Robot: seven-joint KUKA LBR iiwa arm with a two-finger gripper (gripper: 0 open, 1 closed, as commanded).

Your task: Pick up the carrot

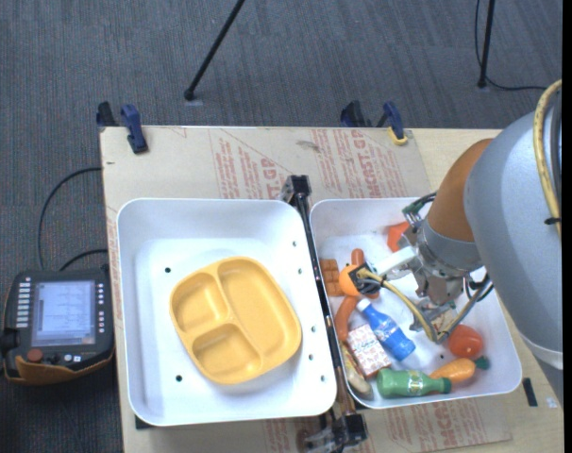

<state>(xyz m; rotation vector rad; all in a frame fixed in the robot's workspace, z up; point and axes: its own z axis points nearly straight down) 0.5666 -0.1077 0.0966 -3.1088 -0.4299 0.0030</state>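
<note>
We're looking at a robotics lab: board bench [258,154] held by blue clamps [133,127] over grey carpet [69,55], a teach pendant [59,327] at the left, tripod legs [220,36] at the far side.

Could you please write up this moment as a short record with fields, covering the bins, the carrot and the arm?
left bin: holds a yellow divided plate
right bin: holds a carrot, green bottle, blue bottle, tomato and other small items
carrot position: near front right corner, lying beside the green bottle
arm: reaching in from the right, above the right bin
gripper: low over the bin, behind the carrot
carrot status: lying in the bin, not lifted
</note>
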